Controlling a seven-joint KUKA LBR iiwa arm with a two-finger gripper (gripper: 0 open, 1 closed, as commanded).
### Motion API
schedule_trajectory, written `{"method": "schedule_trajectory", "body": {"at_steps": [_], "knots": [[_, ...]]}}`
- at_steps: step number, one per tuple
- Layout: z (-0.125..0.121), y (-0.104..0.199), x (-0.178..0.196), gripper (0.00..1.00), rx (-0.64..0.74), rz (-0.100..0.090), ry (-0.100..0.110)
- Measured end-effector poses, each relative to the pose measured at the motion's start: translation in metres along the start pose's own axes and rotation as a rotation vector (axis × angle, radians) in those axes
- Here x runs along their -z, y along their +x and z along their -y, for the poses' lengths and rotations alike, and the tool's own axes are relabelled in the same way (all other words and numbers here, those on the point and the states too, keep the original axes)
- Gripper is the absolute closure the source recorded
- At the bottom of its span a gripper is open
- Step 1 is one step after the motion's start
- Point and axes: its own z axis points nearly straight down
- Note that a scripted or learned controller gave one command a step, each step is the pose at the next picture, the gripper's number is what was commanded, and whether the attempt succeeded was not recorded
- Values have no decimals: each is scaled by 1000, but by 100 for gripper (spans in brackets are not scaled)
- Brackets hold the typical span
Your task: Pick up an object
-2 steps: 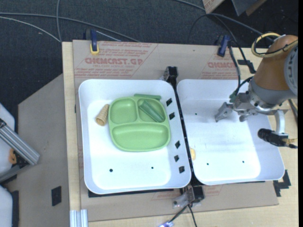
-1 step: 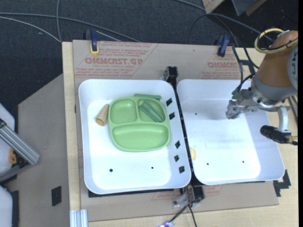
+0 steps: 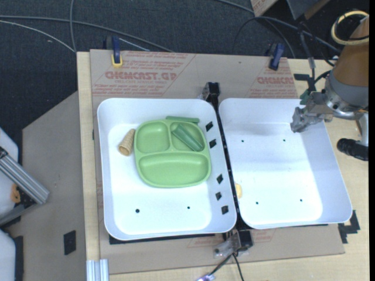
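Camera view: my hand (image 3: pixel 300 122) hovers over the right bin's (image 3: pixel 328 174) far edge, grip state unclear; next I reach left toward the green plate (image 3: pixel 173 168).

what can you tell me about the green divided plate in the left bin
The light green, plastic-looking divided plate has rounded corners and three compartments: two small ones along the far side and one wide one nearer the camera. It lies flat in the left white bin. A darker green elongated object rests in the far right compartment. A small tan cone lies at its left edge; whether they touch is unclear.
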Motion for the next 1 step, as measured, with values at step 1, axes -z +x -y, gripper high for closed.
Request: {"method": "schedule_trajectory", "body": {"at_steps": [1], "knots": [[-2, 0, 45, 100, 0, 0, 1]]}}
